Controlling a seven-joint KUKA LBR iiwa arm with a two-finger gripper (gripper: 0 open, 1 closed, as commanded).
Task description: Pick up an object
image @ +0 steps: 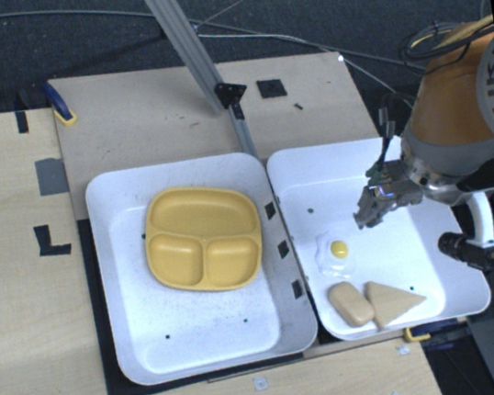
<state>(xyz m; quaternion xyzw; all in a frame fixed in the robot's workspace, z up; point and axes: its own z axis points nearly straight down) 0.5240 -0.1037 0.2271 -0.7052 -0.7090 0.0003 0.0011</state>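
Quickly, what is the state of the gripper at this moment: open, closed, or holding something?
Gripper: cannot be told; it hangs over the right bin, above the fried egg, with nothing seen in it.

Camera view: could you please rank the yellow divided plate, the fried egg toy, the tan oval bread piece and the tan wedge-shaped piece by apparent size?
1. Yellow divided plastic plate, clearly largest.
2. Tan wedge-shaped piece.
3. Tan oval bread piece, close to the wedge, so that order is unsure.
4. Fried egg toy, smallest, though its white blends into the bin.
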